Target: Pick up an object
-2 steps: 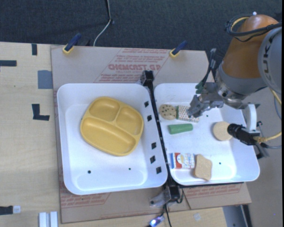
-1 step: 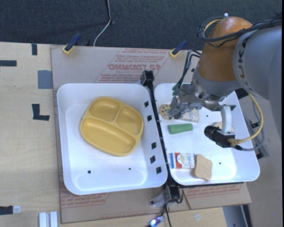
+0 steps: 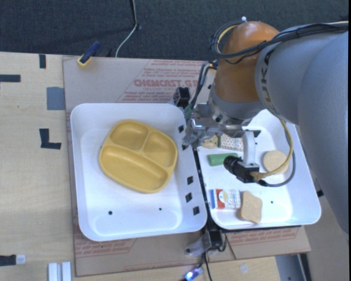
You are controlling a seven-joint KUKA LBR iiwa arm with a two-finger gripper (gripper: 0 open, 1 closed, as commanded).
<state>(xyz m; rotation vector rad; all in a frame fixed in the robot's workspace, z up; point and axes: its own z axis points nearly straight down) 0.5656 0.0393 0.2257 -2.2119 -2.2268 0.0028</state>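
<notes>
My gripper (image 3: pixel 206 134) hangs low over the near-left part of the right bin (image 3: pixel 292 215), under the orange wrist band. Directly beneath it lie a tan patterned item (image 3: pixel 210 141) and a green object (image 3: pixel 219 159). A small red, white and blue packet (image 3: pixel 224 199) sits toward the front of that bin. Beside the packet is a tan toast-like piece (image 3: pixel 251 206). A round beige item (image 3: pixel 274 160) rests at the bin's right side. The arm's body hides much of the bin's back half.
The left bin (image 3: pixel 88 204) holds a yellow divided plate (image 3: pixel 138 155). A black ridge with clips (image 3: pixel 190 180) separates the two bins. A black cable loops from the wrist over the right bin. Cardboard lies beneath both bins.
</notes>
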